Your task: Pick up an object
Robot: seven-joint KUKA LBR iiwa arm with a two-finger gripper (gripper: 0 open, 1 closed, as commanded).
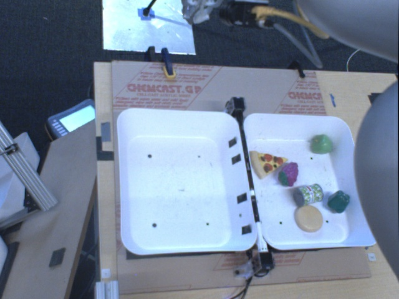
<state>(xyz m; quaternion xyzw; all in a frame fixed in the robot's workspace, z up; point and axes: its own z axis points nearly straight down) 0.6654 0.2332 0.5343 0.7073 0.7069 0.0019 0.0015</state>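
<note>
Bench with two white bins, left bin (134, 185) bare, toys crowding right bin (283, 232), gripper (201, 8) perhaps above.

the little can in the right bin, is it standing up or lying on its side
Lying on its side. The can shows its green-labelled side along its length, one round end facing left, beside the tan disc.

"CHEMCAST GP" printed on brown board (163, 87), twice

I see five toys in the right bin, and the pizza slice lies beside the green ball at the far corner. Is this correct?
Not quite. The five toys are in the right bin, but the pizza slice lies beside the purple toy, near the divider between the bins. The green ball sits apart, toward the far right corner. The camera view shows this.
</note>
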